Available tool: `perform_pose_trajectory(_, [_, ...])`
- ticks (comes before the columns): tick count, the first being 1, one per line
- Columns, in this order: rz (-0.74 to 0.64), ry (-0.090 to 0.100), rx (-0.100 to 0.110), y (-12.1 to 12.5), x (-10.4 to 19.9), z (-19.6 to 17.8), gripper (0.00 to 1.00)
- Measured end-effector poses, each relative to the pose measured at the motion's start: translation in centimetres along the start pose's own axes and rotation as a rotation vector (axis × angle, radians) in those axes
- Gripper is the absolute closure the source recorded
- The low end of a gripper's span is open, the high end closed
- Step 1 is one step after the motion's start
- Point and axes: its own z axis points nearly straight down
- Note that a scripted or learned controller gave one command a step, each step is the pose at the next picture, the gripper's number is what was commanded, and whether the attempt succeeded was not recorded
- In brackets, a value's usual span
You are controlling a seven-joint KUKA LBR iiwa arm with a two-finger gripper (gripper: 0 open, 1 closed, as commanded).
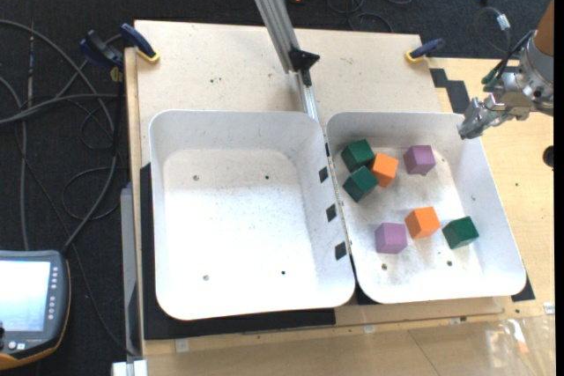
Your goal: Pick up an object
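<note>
The right bin (493, 216) holds several small cubes. Two green cubes (357, 154) (361, 183) sit at its upper left with an orange cube (385, 169) touching them. A purple cube (419, 159) lies a little to their right. Lower down are a purple cube (390, 236), an orange cube (423, 222) and a green cube (460, 232). My gripper (471, 123) hangs over the bin's upper right rim, well clear of the cubes, with nothing visible between its fingers.
The left bin (176, 189) lies beside the right one, across a shared ridge. A slanted metal pole (269, 0) crosses the bench's back. Blue-and-yellow clamps (137, 44) (425, 50) grip the board's far corners. A teach pendant (31, 304) lies at lower left.
</note>
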Motion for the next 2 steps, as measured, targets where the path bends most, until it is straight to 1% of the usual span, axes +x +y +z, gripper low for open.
perform_pose_trajectory(1, [-0.004, 0.005, 0.007, 0.1, 4.6, -0.4, 1.00])
perform_pose_trajectory(2, [-0.005, 0.005, 0.008, 1.0, 9.4, 0.1, 1.00])
